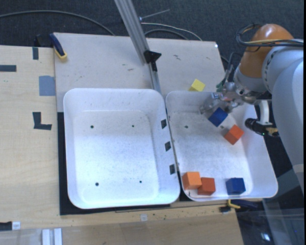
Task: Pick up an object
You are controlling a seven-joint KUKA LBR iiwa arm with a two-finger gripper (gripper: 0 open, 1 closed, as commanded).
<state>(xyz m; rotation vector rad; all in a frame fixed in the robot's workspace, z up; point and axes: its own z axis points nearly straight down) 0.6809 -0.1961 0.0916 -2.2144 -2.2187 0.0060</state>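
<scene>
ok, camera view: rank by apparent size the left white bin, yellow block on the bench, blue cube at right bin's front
1. Left white bin, largest by far.
2. Blue cube.
3. Yellow block, slightly smaller-looking, though farther from the camera, so unsure.

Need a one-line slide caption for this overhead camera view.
Grey arm's gripper poised at a blue cube in the right white bin, with orange cubes nearby.

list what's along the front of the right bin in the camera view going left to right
orange block → darker orange block touching it → blue block, apart from them
</scene>
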